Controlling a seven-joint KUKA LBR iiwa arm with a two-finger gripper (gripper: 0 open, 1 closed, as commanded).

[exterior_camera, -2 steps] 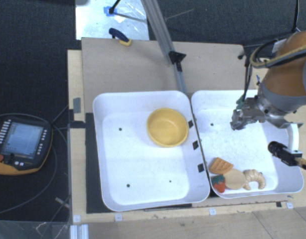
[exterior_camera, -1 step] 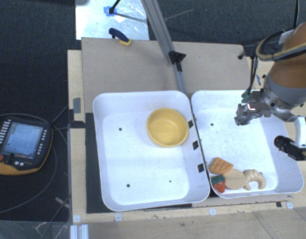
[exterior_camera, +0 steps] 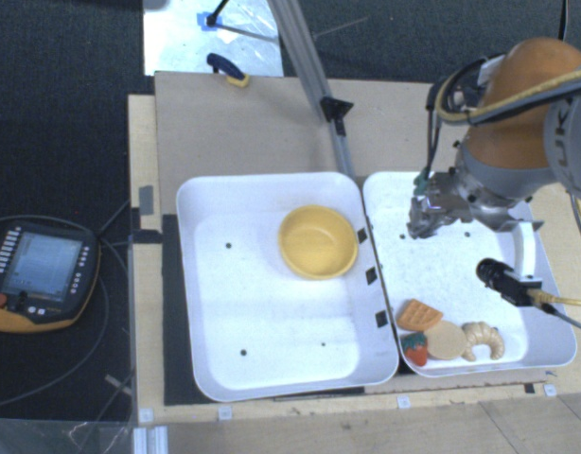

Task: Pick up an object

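Hand (exterior_camera: 425, 218) hangs over the upper left part of the right bin (exterior_camera: 555, 348), right of frame centre; nothing visible between its tips, and spread or pressed together cannot be told from this angle. Small pickable items cluster in that bin's lower left corner, lower right of frame: orange wedge (exterior_camera: 418, 314), tan round piece (exterior_camera: 446, 340), red bit (exterior_camera: 416, 352), croissant-like piece (exterior_camera: 484, 340). All touching or just beside each other, well below the hand in the frame, apart from it. Yellow bowl (exterior_camera: 318, 241) sits in the upper right part of the left bin (exterior_camera: 205, 348), left of the hand, across the divide between bins.

Risks, as judged: items packed tight against the bin corner, so a descent may clip the wall or nudge neighbours and close on nothing. Tan piece looks flat, likely to slip. Bowl rim is wide, a pinch could miss or tip it. Black cylinder (exterior_camera: 501, 283) on the arm hangs close above the cluster and may knock it. Table (exterior_camera: 253, 130) otherwise bare.
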